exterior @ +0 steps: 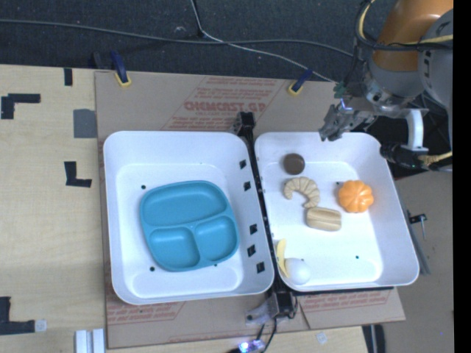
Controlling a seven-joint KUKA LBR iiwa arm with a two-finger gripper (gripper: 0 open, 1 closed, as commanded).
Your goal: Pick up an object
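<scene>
Brown round piece (294,163) lies below-left of the pincer (333,127), apart

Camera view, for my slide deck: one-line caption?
Claw poised above right bin's far rim; croissant, orange pumpkin inside; blue plate left.

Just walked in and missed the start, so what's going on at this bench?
The arm's gripper hangs over the far rim of the right bin, with nothing seen in it. In that bin lie a brown round piece, a croissant, an orange pumpkin, a tan block and a white egg. The left bin holds a blue divided plate.
</scene>
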